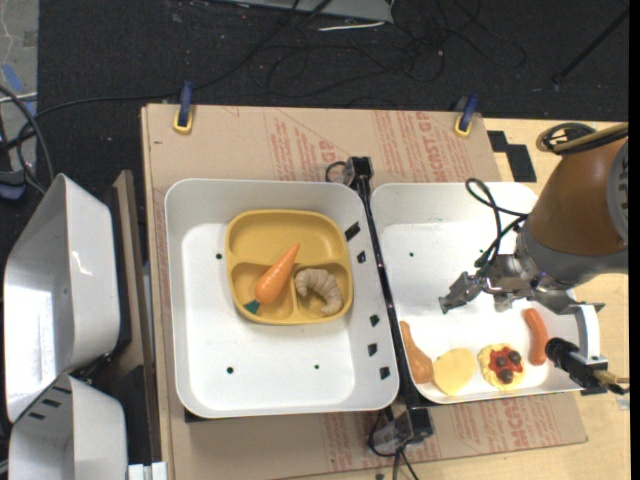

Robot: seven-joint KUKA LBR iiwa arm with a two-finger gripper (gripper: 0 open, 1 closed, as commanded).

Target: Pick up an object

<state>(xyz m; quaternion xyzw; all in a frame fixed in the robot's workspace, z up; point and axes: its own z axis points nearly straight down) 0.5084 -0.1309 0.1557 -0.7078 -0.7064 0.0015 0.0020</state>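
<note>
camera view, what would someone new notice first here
Probably the yellow divided plate in the left bin, with a toy carrot and a pale shrimp in its compartments. Next, the arm coming in from the right, its gripper low over the right bin, whose near edge holds a row of toy foods: a drumstick, a yellow round, a small pizza, a sausage.
</note>
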